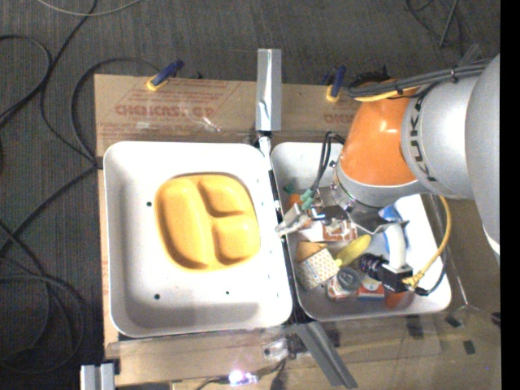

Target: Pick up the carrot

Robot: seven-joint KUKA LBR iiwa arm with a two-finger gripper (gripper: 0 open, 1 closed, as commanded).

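Orange with a bit of green at one end, a small thing that looks like the carrot (pixel 292 195) lies in the right bin (pixel 439 301). It sits near that bin's left wall, in the upper part of the pile. It is small and partly hidden, so it is hard to be sure.

Just beside it, a little lower and to the right, is the gripper (pixel 307 216). It is down low among the toys. The wrist above covers most of it, so you cannot tell if it is open or shut, or if it has anything.

Below the gripper lies a jumble of things. A yellow banana (pixel 355 249) leans across the middle. A blue thing (pixel 392 215) peeks out on the right. More small things are packed under them, too mixed up to name.

The arm (pixel 382 149) comes in from the right of the frame. It is grey with a big orange band, and it covers the top of the right bin. A yellow cable (pixel 442 246) loops down its right side.

The left bin (pixel 122 218) touches the right one. A yellow tray (pixel 209 220) with three parts lies in its middle.

Both bins sit on brown cardboard (pixel 162 108). A blue clamp (pixel 165 74) grips its top edge. A metal bar (pixel 269 88) stands at the top, between the bins. Wires (pixel 49 80) curl on the dark floor at the left.
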